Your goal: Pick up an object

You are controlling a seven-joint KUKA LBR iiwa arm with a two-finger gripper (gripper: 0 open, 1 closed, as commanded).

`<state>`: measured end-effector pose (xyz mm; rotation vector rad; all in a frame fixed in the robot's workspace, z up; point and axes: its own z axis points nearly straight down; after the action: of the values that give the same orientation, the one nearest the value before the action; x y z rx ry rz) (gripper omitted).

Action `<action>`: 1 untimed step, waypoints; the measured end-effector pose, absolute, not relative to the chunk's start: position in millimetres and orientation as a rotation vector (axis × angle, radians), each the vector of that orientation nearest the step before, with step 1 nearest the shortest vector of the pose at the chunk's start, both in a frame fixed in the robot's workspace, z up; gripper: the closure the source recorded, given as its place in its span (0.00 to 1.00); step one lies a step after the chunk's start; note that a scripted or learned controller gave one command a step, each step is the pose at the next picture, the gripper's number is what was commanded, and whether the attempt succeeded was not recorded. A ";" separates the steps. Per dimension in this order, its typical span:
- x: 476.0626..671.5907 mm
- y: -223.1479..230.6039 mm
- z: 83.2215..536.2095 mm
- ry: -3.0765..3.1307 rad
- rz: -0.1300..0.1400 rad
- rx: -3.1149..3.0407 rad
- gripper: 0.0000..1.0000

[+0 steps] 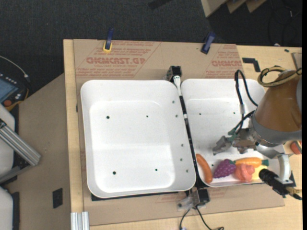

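Several toy foods lie along the front edge of the right bin point(211, 104): an orange carrot-like piece point(204, 168), a bunch of purple grapes point(224, 168), and a red-orange piece point(243, 172) with a yellow-orange one point(249, 161) on top of it. My gripper point(222, 145) hangs low in the right bin, just behind and above the grapes. Nothing shows in its grasp. The arm's orange band point(283, 102) rises to the right and hides the bin's right side.
The left bin point(129, 138) lies beside the right one, with a black divider strip point(184, 123) between them. Cables point(240, 92) loop off the arm over the right bin. Clamps point(108, 41) sit at the cardboard's back edge.
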<state>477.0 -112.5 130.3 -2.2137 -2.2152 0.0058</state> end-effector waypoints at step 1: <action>479.0 -115.1 135.6 -2.220 0.000 -2.223 0.00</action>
<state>479.0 -115.1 135.6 -2.2231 -2.2200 -0.0002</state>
